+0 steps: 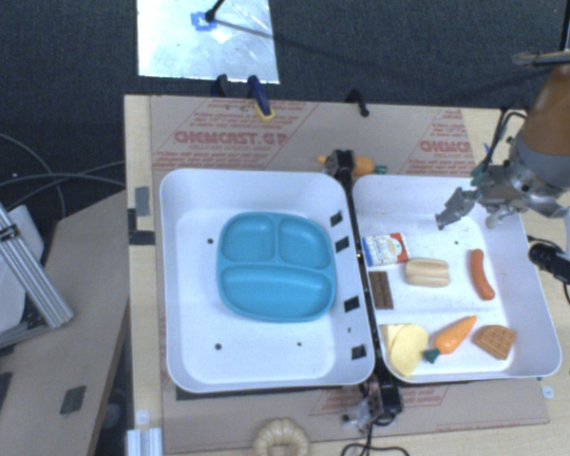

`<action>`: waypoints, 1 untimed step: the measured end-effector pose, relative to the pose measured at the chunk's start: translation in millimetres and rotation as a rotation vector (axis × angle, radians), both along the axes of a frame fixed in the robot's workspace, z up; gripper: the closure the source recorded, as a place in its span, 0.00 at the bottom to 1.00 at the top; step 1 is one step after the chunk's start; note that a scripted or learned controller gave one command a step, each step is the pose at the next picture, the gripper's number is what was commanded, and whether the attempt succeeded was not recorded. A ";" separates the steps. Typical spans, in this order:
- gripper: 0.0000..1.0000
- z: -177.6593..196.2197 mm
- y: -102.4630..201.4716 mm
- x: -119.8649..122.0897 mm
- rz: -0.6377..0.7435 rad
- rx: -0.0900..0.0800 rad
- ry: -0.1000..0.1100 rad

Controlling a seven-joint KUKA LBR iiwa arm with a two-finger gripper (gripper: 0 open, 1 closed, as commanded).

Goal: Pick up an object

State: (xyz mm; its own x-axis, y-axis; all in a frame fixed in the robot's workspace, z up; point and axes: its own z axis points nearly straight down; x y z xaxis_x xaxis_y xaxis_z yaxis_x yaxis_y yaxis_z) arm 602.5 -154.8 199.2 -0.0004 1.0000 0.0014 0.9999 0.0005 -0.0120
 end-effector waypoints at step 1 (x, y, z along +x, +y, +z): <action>0.00 8.5 0.4 2.8 0.002 -0.002 -0.014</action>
State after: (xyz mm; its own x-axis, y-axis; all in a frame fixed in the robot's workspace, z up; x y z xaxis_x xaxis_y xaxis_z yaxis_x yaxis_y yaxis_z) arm 605.4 -154.3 207.7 -0.0028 1.0000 -0.0003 1.0000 0.0028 0.0015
